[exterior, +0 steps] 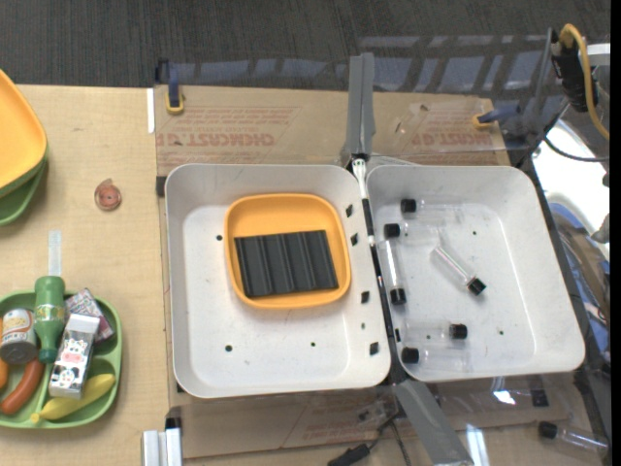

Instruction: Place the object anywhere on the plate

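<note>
on one plate (287, 213), one dark ridged slab (287, 263)

Arm (582, 85): a dark, partly blurred section at the view's upper right edge.
Cabling: yellow cable (574, 42) looped at its top.

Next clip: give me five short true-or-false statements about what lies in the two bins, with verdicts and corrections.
1. An orange plate sits in the left bin. True.
2. A dark ridged object lies on the plate. True.
3. The plate is in the right bin. False: it is in the left bin.
4. Clear tubes with black caps lie in the right bin. True.
5. The ridged object lies on the bin floor beside the plate. False: it rests on the plate.
</note>
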`<state>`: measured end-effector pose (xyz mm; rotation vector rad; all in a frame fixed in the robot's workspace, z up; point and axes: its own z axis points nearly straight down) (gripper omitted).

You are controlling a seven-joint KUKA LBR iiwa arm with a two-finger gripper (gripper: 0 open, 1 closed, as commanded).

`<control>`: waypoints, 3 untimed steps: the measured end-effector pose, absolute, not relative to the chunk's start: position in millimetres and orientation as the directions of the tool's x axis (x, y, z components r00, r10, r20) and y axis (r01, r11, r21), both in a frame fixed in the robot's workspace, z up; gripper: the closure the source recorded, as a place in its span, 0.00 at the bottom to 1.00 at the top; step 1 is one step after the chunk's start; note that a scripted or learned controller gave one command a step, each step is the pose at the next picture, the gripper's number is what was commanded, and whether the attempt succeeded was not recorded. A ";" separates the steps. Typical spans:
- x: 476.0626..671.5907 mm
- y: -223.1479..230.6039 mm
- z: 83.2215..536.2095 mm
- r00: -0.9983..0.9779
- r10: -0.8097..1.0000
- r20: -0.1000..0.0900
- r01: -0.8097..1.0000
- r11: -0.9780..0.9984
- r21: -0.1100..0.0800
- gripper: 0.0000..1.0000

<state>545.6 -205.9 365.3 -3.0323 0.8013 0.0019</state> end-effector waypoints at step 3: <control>597.5 -219.5 265.8 0.977 -0.214 -0.003 -0.214 -0.977 -0.007 0.00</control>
